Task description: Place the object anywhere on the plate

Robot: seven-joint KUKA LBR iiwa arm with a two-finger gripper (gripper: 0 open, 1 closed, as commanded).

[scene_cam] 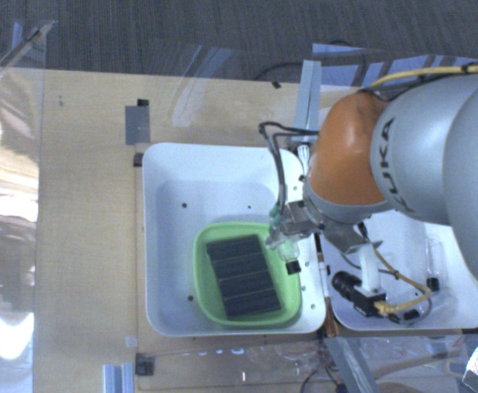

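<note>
Arm reaching in from right, wrist bent down over green plate's right rim, jaws' state unclear.

A single fixed camera hangs above the bench and looks down at a slant, near enough that both white bins nearly fill the lower half. The left bin shows whole; the right bin lies partly under the arm reaching in from the right edge.
</note>
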